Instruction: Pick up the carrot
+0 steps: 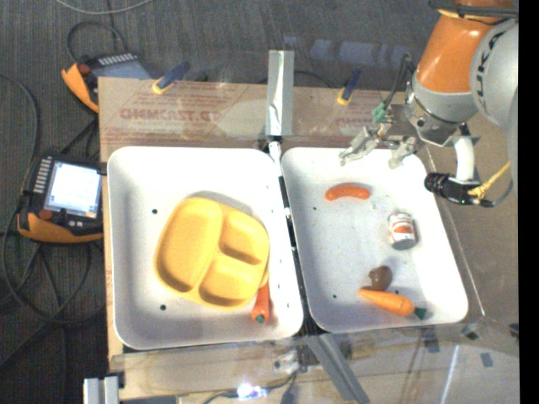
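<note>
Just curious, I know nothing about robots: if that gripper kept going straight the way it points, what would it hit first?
Probably the sausage: the gripper points down-left over the right bin, and that lies nearest ahead. Depth is unclear, so it might meet bare bin floor first.

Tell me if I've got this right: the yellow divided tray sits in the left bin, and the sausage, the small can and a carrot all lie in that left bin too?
Not quite. The yellow divided tray is in the left bin, but the sausage, small can and a carrot lie in the right bin, as the camera view shows.

Orange carrot (387, 301); yellow tray (214, 252)
</note>
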Available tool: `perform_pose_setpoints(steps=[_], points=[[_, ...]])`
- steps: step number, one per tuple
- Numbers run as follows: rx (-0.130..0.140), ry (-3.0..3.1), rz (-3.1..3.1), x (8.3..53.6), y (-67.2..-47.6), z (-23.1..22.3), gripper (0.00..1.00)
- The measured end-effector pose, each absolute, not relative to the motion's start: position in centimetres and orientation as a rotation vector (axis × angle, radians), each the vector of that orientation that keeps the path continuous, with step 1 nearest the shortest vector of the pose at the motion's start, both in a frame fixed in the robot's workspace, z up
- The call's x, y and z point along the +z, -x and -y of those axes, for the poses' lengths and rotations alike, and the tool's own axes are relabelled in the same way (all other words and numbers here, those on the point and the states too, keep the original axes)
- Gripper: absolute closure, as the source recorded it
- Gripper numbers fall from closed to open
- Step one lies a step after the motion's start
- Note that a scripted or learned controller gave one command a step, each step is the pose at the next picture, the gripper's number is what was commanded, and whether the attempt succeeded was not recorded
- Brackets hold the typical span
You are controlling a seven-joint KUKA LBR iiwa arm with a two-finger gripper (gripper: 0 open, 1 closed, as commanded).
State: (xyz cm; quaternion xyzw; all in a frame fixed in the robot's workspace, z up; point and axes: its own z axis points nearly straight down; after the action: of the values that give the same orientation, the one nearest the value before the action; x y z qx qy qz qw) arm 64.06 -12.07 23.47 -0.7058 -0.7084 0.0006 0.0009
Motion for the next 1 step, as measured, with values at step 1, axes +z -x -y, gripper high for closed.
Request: perform_pose_setpoints(steps=[1], points=[[0.001, 1.929, 2.477, 15.35, -57.83, 13.85, 0.00]])
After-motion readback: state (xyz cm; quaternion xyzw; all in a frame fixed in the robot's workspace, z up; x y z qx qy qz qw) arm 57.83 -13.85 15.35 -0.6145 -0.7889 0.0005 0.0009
